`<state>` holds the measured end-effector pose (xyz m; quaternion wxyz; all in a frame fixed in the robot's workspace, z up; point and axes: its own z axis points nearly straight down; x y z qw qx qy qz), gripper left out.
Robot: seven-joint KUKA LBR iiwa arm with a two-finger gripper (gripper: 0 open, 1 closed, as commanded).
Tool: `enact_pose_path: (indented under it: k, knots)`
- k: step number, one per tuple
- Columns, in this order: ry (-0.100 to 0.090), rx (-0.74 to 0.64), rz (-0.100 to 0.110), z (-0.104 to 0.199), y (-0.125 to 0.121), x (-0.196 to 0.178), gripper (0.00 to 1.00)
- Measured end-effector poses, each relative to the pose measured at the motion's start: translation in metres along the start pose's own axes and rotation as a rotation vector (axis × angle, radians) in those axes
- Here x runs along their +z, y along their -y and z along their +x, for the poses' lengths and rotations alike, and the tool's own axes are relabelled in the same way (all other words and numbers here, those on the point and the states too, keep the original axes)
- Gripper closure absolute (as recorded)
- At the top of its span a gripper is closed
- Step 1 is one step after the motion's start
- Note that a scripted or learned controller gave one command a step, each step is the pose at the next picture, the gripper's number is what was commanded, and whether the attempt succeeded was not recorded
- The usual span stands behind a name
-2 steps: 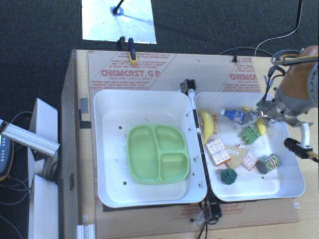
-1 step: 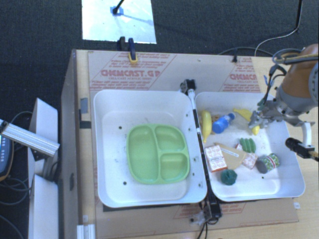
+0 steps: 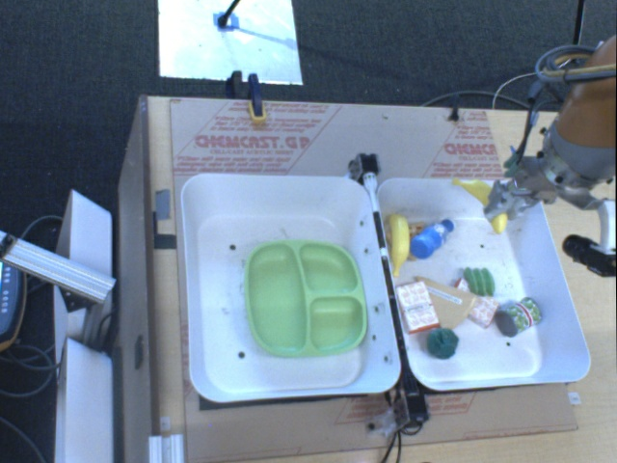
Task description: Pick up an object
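Cardboard-covered table [image 3: 289, 133] is carrying two bins; end effector [image 3: 503, 205], grip state unclear, is hovering beside yellow wedge-shaped toy [image 3: 474, 190], nothing lifted.

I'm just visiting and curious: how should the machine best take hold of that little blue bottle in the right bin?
Probably across the middle of the blue bottle, coming straight down from above. It lies on its side, tilted, so its round body offers two opposite flanks. The yellow banana lies close on its left, so close across the width, not lengthwise.

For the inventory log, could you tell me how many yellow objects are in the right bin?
2: a yellow banana lies along the right bin's left wall, and a yellow object sits near the far edge by the gripper, which may hide part of it.
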<state>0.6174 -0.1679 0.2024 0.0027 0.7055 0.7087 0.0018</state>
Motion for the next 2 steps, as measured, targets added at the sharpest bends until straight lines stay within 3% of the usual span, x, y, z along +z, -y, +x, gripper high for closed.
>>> enact_pose_path:
  k: [1,2]
  knots:
    - [-0.002,0.000,0.004,0.083,0.017,-0.004,1.00]
    - [-0.003,0.000,0.006,0.135,0.045,-0.026,1.00]
